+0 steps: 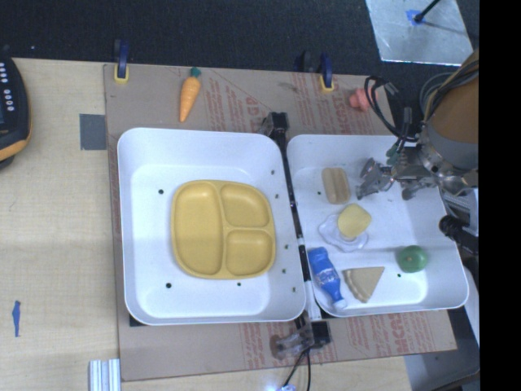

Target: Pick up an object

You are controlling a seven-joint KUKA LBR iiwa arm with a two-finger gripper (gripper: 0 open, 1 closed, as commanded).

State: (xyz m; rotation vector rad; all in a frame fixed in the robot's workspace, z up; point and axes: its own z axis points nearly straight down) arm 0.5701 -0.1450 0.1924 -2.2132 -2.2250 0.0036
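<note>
Hand [376, 179] over right bin [423, 296], yellow divided plate [222, 227] in left bin [146, 300]

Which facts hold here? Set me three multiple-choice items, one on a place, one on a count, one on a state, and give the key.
1. Where is the toy carrot?
A. in the left bin
B. on the yellow plate
C. on the brown board, outside both bins

2. How many compartments has the yellow plate?
A. two
B. three
C. five

3. How is the blue bottle placed?
A. lying on its side
B. standing upright
C. propped on the yellow plate

Key: 1 C, it lies beyond the left bin's far rim; 2 B, one long and two smaller wells show; 3 A, it lies flat in the right bin.
</note>
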